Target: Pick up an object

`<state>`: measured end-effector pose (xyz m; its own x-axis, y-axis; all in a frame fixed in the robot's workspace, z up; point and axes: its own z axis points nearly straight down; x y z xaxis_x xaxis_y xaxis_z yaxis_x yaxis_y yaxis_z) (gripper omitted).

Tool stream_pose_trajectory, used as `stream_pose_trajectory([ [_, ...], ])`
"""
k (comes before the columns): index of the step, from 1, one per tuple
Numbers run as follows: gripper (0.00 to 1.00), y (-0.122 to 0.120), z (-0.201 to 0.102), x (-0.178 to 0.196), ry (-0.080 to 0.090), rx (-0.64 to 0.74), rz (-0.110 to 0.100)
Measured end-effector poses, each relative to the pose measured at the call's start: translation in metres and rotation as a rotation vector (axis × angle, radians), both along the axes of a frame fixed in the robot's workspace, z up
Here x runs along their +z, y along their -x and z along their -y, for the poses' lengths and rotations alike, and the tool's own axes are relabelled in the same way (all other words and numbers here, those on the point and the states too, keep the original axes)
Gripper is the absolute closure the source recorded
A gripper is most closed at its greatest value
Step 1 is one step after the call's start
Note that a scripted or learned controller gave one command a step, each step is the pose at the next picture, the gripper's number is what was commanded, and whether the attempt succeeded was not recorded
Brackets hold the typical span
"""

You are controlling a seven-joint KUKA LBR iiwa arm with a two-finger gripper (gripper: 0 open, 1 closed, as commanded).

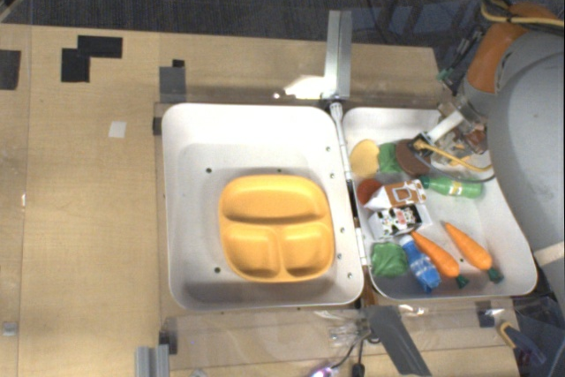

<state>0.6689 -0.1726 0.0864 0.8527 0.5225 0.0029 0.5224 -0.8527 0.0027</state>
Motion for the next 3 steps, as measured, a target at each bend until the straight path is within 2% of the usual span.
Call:
stream_pose_trajectory([
  [1,1.0,0.01,0.026,0.0,-0.002,-0.265,-0.001],
  [2,1.0,0.029,0.032,0.238,-0.001,-0.322,0.002],
  [3,0.0,0.029,0.032,0.238,-0.001,-0.321,0.001],
])
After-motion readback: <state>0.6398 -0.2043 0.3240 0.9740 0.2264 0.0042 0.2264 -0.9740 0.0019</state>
